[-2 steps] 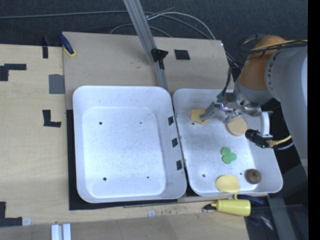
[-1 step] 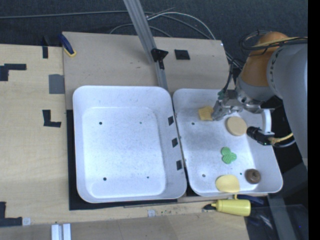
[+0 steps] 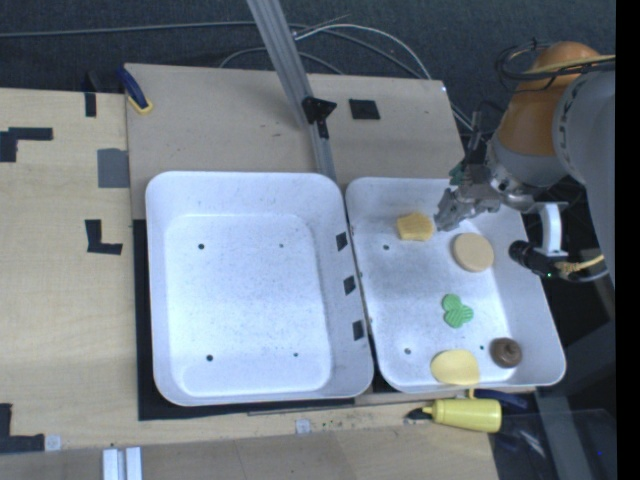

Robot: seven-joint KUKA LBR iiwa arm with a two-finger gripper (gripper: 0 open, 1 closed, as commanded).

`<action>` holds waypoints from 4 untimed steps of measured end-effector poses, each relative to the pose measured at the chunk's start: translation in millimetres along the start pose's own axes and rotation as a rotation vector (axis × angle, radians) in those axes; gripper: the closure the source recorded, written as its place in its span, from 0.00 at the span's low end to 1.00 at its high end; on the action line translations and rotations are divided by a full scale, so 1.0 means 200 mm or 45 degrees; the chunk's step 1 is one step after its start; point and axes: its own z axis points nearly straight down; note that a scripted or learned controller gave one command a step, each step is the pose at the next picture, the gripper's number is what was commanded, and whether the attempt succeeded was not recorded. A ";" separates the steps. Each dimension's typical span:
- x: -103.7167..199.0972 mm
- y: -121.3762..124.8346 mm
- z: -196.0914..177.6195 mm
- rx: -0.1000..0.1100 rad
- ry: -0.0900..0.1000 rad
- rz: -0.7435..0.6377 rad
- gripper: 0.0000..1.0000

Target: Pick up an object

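The right bin (image 3: 395, 298) holds several small objects. A yellow block (image 3: 414, 228) lies near its far edge, and a tan round disc (image 3: 473, 252) sits to the right of it. A green piece (image 3: 457, 312) lies lower down, with a yellow lump (image 3: 455, 366) and a small brown object (image 3: 506, 352) near the front edge. My gripper (image 3: 449, 216) hangs low between the yellow block and the tan disc, just right of the block. Nothing shows between its tips.
The left bin (image 3: 240, 288) lies beside the right one. A slanted metal pole (image 3: 290, 68) rises behind the bins. A yellow tool (image 3: 468, 414) lies on the bench in front of the right bin. Cables run behind the arm.
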 end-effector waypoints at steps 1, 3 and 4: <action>-0.03 0.03 -0.29 -0.002 0.000 0.000 1.00; 0.24 -0.04 -0.50 0.002 0.002 -0.003 1.00; 0.51 -0.14 -0.51 0.003 0.002 -0.004 1.00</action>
